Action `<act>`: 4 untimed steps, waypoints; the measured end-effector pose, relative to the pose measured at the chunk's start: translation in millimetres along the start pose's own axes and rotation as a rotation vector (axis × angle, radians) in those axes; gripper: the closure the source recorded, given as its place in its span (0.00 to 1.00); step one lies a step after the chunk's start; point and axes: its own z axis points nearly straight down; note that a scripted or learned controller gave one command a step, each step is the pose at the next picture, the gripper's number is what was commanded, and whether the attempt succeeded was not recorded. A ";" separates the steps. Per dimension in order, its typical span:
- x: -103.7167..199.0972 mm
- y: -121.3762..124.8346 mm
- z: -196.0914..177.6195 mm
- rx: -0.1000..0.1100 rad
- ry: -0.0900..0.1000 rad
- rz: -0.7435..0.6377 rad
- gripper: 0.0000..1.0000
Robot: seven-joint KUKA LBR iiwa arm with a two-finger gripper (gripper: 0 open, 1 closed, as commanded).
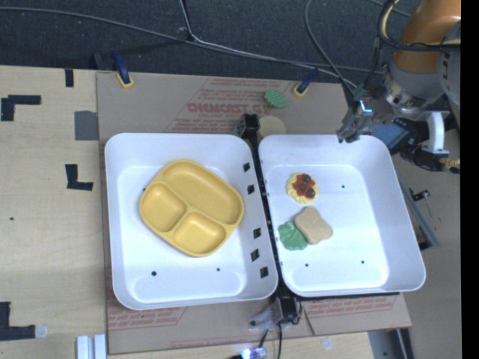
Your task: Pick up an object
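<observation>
My hand (350,133) hangs over the right bin's (389,200) far rim, whether clenched or released I cannot tell, while the pizza (302,188), toast (313,225) and green piece (292,236) lie in that bin

wooden bench (45,223) bears cardboard sheet (194,103); two white bins (120,163) side by side; green waffle toy (275,97) behind

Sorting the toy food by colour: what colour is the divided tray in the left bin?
Yellow: the divided tray shows plainly in the camera view.
</observation>
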 end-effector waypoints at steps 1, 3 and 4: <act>0.4 0.8 -33.1 0.001 0.000 0.000 1.00; 87.7 -38.8 -1.7 0.007 0.001 -0.002 1.00; 142.8 -56.8 11.8 0.007 0.001 -0.003 1.00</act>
